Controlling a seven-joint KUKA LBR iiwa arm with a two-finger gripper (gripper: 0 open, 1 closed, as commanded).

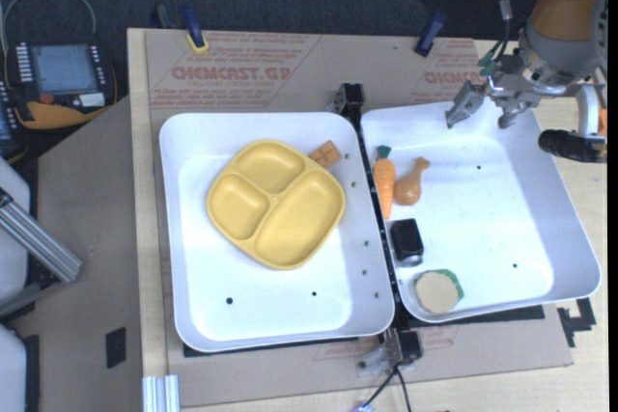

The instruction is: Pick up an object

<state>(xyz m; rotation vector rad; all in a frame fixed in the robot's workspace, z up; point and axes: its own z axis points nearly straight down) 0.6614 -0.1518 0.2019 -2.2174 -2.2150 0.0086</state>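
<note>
Four items hug right bin (541, 207) left wall: carrot (384, 184), drumstick (412, 181), black block (407, 240), sandwich (437, 291). Gripper (491, 109) spread wide, empty, over far rim. Your risk: finger strikes wall, carrot rolls off.

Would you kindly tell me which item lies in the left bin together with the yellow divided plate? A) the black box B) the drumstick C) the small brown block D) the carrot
C: the small brown block sits at the plate's upper right edge in the left bin, while the carrot, drumstick and black box lie in the right bin.
</note>
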